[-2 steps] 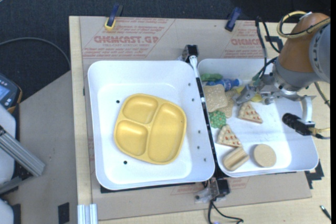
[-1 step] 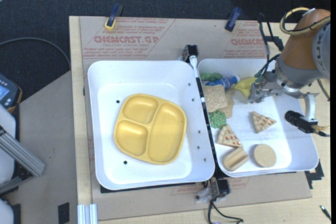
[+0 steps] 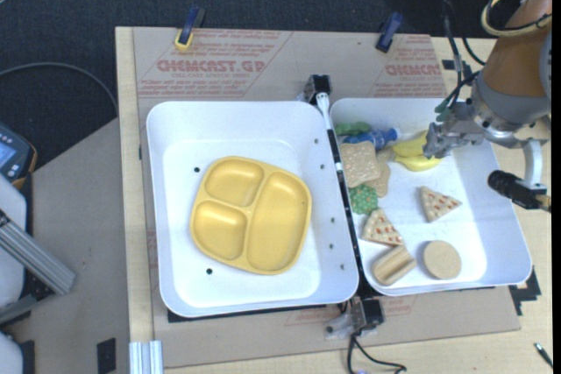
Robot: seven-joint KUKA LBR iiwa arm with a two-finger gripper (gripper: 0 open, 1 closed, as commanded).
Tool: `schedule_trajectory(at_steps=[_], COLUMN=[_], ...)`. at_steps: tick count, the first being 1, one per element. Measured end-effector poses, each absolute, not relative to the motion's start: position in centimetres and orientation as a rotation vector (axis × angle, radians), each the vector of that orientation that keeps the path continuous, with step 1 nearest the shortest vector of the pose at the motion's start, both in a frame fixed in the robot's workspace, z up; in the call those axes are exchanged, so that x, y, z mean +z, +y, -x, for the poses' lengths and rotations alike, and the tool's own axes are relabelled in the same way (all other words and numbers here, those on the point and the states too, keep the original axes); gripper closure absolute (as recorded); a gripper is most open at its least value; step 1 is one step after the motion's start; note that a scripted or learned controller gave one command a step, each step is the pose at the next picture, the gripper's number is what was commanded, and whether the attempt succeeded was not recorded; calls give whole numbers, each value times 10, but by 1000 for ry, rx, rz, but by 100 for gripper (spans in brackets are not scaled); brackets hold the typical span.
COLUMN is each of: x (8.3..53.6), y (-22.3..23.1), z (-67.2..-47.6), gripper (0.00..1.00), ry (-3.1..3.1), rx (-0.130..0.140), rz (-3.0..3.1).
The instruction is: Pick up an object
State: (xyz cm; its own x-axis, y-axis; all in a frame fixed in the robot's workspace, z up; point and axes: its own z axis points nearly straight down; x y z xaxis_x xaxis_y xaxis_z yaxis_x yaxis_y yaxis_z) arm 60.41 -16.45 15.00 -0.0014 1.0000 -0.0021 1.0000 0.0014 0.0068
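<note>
Camera view: two shallow white plastic bins are seen side by side on a bench topped w/ printed cardboard [image 3: 219, 66]. Left bin [image 3: 166, 188] is occupied by a yellow divided plate [image 3: 252, 214], glossy, rounded-square, w/ three compartments; it is set roughly mid-bin, rotated a bit. Right bin [image 3: 500, 215] is filled w/ toy food. Along its left wall are seen a green leafy piece [image 3: 355, 133], a blue piece [image 3: 379, 137], a tan square cracker-like slab [image 3: 358, 163] w/ a speckled surface, and a green bumpy piece [image 3: 363, 199] below that. Toward the front are found a triangular pizza slice [image 3: 381, 229] w/ red dots, a tan bread-roll shape [image 3: 392, 265], and a flat round tan disc [image 3: 441, 259]. A second triangular slice [image 3: 438, 204] is laid mid-bin, apart from the rest. A yellow banana [image 3: 414, 155], smooth and curved, is located at the back of the right bin, just right of the blue piece.

Gripper [image 3: 436, 144] is lowered at the banana's right end, touching or nearly so; whether its tips are apart or together can't be told, since they are hidden by the metal wrist. Arm [image 3: 517, 57], grey w/ an orange band, is brought in from the right. Blue and yellow clamps [image 3: 188, 28] are fixed at the cardboard's back edge.
</note>
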Motion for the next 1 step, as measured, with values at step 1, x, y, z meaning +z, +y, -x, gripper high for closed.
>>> schedule_trajectory(at_steps=[1], x=[212], y=[-164], z=[-599], gripper=[100], ry=[2217], rx=[5], rz=[-2216])
